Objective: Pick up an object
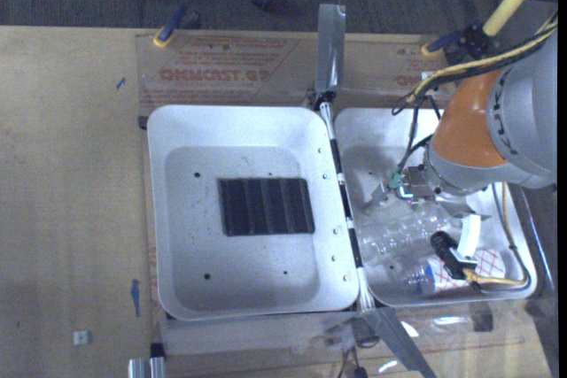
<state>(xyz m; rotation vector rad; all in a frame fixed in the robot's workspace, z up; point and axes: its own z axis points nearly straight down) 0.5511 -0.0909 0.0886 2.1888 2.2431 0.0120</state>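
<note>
in the camera view from above, the grey arm reached in over the right bin, its orange band sitting above the wrist. the gripper hung low inside that bin, near the wall shared with the left bin. the wrist and its fittings blocked the view of the tip, so whether the gripper was open or closed could not be told, and nothing could be seen held in it.

just beside the gripper, toward the bin's near edge, lay what looked like a clear, crumpled plastic bottle on its side, its blue cap at the end farther from the gripper. this seemed the likeliest thing to pick, since it was the closest object and the tool was already down at its level. whether the gripper touched it was too hard to judge through the clear plastic. farther from the gripper, under the arm's side of the bin, a small red-and-white patterned item rested by the wall.

well apart from the gripper, across the shared wall, a dark ribbed panel lay flat in the middle of the left bin, out of the present reach.

by my reading the pick was not yet made. the bottle's slick, yielding body could slip or buckle when squeezed.
</note>
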